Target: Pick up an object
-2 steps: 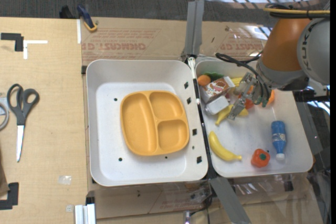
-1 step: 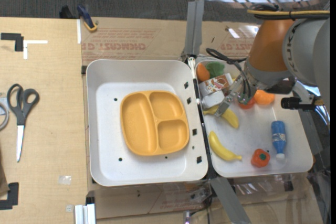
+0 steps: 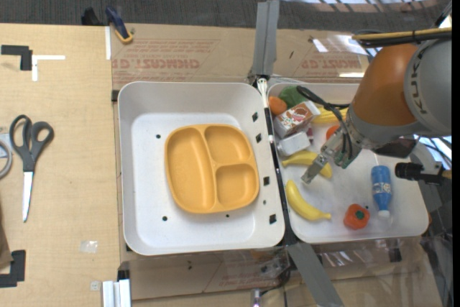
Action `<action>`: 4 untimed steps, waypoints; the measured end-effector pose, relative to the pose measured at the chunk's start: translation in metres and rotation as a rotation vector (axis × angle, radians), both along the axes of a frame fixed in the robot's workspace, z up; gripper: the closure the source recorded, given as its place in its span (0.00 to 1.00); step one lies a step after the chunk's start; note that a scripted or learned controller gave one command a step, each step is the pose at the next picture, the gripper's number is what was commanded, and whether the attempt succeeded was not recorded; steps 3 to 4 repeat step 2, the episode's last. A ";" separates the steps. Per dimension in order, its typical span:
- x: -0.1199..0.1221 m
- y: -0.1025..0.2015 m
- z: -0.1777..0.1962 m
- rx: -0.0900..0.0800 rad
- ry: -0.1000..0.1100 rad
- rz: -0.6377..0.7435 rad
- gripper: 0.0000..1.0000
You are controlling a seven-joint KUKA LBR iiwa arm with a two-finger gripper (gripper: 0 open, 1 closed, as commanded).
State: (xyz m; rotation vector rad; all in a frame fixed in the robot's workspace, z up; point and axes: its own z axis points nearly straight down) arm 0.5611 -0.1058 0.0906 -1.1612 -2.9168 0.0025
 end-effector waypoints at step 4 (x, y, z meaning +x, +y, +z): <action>0.056 0.079 0.100 -0.001 0.000 -0.108 1.00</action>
